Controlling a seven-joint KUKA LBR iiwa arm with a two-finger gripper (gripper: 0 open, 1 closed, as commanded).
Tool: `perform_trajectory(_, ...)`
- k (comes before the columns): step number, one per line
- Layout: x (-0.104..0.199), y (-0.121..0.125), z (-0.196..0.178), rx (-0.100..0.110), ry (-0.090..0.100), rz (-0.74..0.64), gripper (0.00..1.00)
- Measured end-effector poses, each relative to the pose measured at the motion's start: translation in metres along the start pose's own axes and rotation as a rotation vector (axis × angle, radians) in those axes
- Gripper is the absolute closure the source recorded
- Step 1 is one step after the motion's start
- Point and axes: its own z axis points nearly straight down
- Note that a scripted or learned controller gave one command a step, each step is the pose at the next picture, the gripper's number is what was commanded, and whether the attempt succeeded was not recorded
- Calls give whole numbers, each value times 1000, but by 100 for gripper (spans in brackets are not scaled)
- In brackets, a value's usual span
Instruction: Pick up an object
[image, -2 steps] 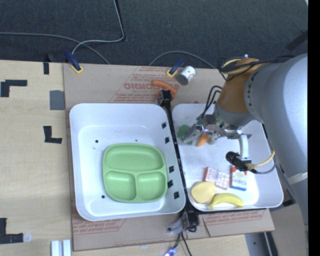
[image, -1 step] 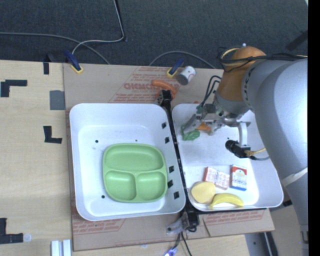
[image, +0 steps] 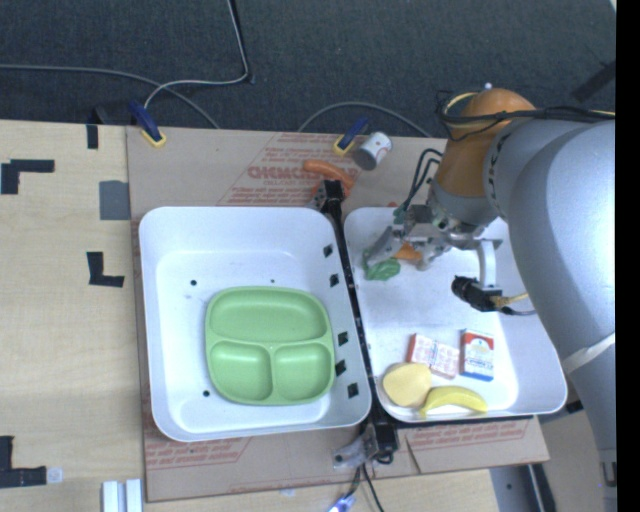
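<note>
**Arm Dips Into Right Bin Over Small Green Toy**

As the grey arm with the orange band (image: 478, 150) reached in from the right, its end effector (image: 400, 245) hung low over the upper left corner of the right-hand shallow white plastic bin (image: 530, 370), close above a small green rounded toy with an orange piece beside it (image: 382, 268). Whether the fingers were spread or closed, and whether they had hold of anything, could not be told from the camera view; the metal parts blurred into the green item beneath.

The green toy looked light and probably smooth moulded plastic, likely to skid along the bin floor if pushed from one side, so a grip squarely across its narrow middle seemed the safest bet. It sat near the wall dividing the two bins, leaving little room on that flank.

Along the same bin's lower edge lay a yellow plastic banana (image: 455, 401), a pale yellow round disc (image: 404, 383), and two small printed cartons (image: 478, 355) side by side. The left-hand bin (image: 170, 240) held a light green three-compartment plate (image: 269, 343). The wrist pointed steeply down, the forearm angling back towards the right of the tabletop (image: 60, 300).
</note>
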Motion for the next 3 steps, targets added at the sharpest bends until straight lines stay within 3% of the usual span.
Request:
perform_trajectory(1, 1, 0, 0, -2, -4, 2, 0)
perform_trajectory(2, 0, 1, -12, -5, -8, 0, 100)
perform_trajectory(3, 19, -54, -58, -21, -8, -1, 100)
